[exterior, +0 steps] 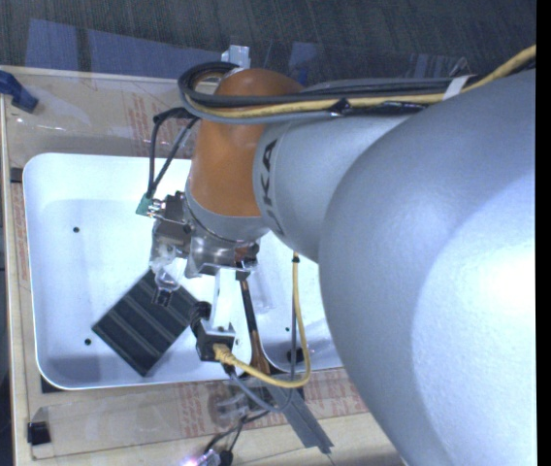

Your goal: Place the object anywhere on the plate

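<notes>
Just claw point(166, 282) above black plate point(145, 326)

My arm point(431, 260) is smooth light grey casing, with a rounded orange band point(232, 149) above the wrist. A bundle of black and yellow cables point(353, 97) runs along the top. Metallic wrist block point(208, 246) below the band, with a small green circuit board point(146, 205) on its side. Loose yellow cable point(295, 338) loops underneath.
</notes>
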Tool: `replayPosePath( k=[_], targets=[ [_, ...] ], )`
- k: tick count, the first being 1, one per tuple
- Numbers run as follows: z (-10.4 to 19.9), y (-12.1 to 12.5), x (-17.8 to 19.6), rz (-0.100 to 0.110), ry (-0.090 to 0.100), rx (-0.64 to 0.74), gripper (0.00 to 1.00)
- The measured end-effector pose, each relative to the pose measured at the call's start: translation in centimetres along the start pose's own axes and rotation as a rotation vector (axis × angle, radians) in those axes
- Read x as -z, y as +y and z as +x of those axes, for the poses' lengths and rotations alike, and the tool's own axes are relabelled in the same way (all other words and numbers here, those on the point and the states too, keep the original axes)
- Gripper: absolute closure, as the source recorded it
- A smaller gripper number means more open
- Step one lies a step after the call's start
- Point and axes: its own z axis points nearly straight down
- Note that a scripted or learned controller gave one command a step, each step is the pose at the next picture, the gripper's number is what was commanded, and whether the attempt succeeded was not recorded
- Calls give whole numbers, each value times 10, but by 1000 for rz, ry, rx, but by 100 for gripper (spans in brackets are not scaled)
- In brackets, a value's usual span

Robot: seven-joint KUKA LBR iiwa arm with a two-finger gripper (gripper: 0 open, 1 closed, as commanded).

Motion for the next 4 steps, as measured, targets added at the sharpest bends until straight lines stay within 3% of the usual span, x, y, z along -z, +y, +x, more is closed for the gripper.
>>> replayPosePath(
  k=[1, 2, 3, 4],
  targets=[
    [-51, 3, 7, 0, -1, 201, 100],
    [32, 24, 47, -1, -1, 194, 100],
    [-17, -22, 135, -5, 0, 465, 100],
    [36, -38, -27, 2, -3, 705, 100]
  ],
)
